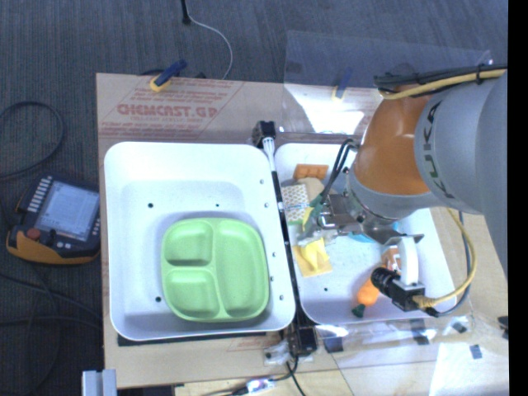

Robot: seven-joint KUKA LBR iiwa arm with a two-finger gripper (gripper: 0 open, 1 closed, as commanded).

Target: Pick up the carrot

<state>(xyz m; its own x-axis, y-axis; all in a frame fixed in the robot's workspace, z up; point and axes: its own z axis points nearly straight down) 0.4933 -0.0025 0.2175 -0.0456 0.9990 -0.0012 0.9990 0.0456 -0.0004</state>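
Camera view puts the arm (pixel 429 151) first for you: its grey and orange bulk reaches in over the right bin (pixel 429 299) and covers much of it. Beneath it the hand (pixel 330 214) sits low among the clutter, and you cannot tell from here whether it is open or closed, because the wrist hides its tips.

On the side of the hand away from the arm lies the left bin (pixel 140 180), holding a green divided plate (pixel 216 269). Both bins rest on the tabletop (pixel 165 110).

Just beside the hand, toward the bottom of the picture, you see a yellow block (pixel 313 258); on its opposite side lies a small orange-brown piece (pixel 311 172).

The carrot (pixel 367 294) lies on the right bin's floor, apart from the hand, toward the bin's near edge and next to a black fitting (pixel 396 287). Nothing grips it. Judge the pick as not yet done: the hand has yet to reach the carrot, close on it and lift.
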